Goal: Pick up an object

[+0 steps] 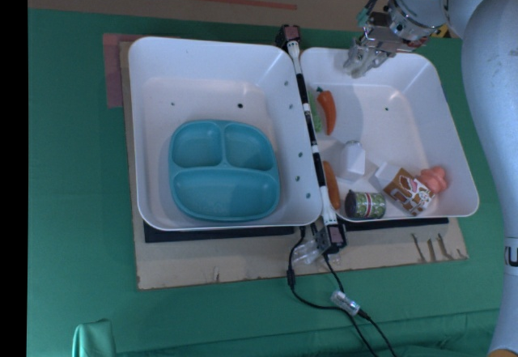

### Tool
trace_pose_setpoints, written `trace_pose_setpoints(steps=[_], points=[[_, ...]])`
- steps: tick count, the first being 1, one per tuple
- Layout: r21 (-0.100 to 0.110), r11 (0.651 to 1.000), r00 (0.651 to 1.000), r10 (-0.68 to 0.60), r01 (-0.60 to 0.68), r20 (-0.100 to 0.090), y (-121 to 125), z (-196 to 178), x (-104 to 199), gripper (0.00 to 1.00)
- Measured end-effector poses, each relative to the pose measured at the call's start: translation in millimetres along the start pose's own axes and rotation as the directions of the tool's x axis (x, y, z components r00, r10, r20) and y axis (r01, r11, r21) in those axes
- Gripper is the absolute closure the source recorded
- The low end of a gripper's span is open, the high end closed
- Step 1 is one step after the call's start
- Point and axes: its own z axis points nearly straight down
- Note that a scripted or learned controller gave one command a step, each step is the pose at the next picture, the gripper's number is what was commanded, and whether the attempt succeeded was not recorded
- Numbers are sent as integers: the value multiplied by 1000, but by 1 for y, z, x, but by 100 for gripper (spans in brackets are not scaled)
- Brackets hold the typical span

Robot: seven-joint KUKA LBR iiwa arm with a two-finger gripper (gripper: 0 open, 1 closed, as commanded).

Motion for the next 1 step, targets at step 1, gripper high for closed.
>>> trace_pose_setpoints(steps=[1], points=[[-30, 999, 999, 13, -12, 41, -1, -65, 86, 100]])
